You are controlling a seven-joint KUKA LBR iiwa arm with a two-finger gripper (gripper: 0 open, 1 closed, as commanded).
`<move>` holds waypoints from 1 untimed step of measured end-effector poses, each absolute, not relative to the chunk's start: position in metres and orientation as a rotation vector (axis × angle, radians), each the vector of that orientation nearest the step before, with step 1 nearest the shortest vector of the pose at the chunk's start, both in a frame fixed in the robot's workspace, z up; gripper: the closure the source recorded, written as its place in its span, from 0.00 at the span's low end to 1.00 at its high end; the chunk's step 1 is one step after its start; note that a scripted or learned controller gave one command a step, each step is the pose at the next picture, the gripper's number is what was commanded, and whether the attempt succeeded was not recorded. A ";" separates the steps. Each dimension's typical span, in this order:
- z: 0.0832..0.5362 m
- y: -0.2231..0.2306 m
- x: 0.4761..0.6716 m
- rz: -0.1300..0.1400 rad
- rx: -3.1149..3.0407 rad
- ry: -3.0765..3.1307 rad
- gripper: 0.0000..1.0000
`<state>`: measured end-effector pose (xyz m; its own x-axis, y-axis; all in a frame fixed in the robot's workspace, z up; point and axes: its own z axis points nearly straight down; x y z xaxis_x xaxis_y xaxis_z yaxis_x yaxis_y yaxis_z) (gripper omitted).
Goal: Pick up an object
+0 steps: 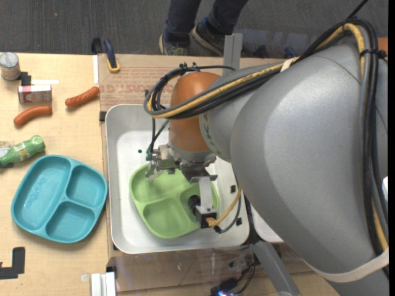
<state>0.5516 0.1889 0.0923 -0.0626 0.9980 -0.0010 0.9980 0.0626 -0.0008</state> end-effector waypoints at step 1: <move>0.229 0.180 0.513 -0.006 2.269 2.172 0.00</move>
